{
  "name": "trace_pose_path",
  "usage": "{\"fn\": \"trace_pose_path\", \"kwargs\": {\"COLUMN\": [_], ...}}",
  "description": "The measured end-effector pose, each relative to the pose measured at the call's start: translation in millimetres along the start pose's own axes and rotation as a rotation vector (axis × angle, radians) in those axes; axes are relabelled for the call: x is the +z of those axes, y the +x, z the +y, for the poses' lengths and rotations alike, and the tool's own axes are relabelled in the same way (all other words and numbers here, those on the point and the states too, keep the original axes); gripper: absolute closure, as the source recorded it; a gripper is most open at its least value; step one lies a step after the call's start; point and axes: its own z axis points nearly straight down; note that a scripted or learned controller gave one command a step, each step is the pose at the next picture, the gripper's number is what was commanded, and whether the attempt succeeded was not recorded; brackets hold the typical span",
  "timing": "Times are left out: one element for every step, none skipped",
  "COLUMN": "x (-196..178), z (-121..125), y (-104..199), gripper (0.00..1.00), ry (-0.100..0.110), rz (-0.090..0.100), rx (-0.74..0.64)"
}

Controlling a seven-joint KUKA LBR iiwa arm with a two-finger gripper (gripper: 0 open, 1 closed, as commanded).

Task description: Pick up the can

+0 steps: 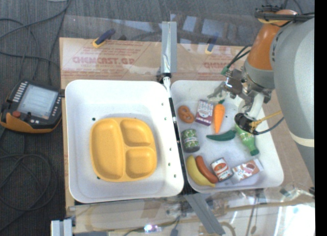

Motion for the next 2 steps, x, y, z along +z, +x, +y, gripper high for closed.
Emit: {"fn": "trace_pose_path", "kwargs": {"x": [-54, 67], "z": [23, 23], "y": [17, -91], "gripper": [0.00, 0.00], "ry": [0.001, 0.010], "rz": [-0.001, 0.004], "rx": [0.349, 0.492]}}
